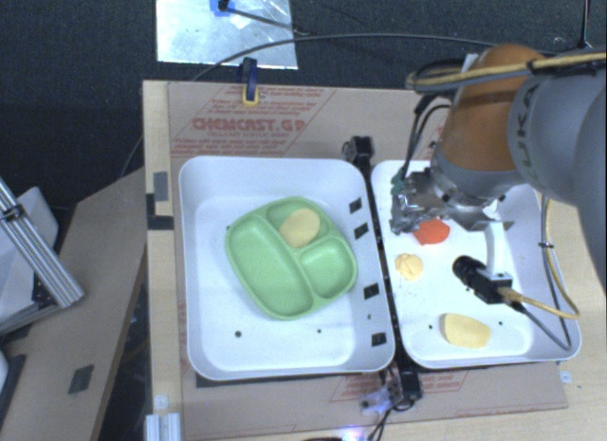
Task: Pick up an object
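My gripper [406, 210] hangs low over the left part of the right bin [531, 339], under the grey arm with its orange band. An orange-red rounded object [433, 232] lies just right of and below the gripper, close to it; whether they touch is unclear. A small pale yellow lump [409, 266] rests on the bin floor below the gripper. A larger yellow piece [466, 330] lies near the bin's front edge.
The left bin [218, 335] holds a green divided plate [275, 278] with a yellow rounded item [301, 227] in its upper compartment. Black clips line the wall between the bins. Cardboard lies under both bins.
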You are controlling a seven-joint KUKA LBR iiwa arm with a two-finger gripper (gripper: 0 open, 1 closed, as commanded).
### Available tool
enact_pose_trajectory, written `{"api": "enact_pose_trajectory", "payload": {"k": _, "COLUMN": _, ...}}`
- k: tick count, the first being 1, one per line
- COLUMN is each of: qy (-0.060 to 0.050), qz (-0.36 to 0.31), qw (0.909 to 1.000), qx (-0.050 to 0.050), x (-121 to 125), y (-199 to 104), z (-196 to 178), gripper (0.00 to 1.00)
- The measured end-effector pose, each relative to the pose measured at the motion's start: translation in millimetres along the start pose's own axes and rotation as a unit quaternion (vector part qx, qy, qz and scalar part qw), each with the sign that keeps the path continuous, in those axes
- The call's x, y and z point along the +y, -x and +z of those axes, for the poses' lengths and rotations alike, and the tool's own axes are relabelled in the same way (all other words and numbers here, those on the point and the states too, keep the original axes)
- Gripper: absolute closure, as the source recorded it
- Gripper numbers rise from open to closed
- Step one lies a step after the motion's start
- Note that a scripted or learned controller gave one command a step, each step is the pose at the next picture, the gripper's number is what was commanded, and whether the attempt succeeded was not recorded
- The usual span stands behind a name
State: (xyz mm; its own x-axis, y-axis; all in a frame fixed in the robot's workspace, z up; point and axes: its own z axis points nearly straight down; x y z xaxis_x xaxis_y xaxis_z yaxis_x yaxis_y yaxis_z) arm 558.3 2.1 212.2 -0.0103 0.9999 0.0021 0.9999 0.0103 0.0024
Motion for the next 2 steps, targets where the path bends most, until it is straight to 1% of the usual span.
{"api": "enact_pose_trajectory", "payload": {"k": 1, "qy": 0.0, "qz": 0.0, "qw": 1.0, "qx": 0.0, "x": 15, "y": -43, "z": 0, "gripper": 1.0}}
{"api": "enact_pose_trajectory", "payload": {"k": 2, "qy": 0.001, "qz": 0.0, "qw": 1.0, "qx": 0.0, "x": 37, "y": -97, "z": -6, "gripper": 1.0}}
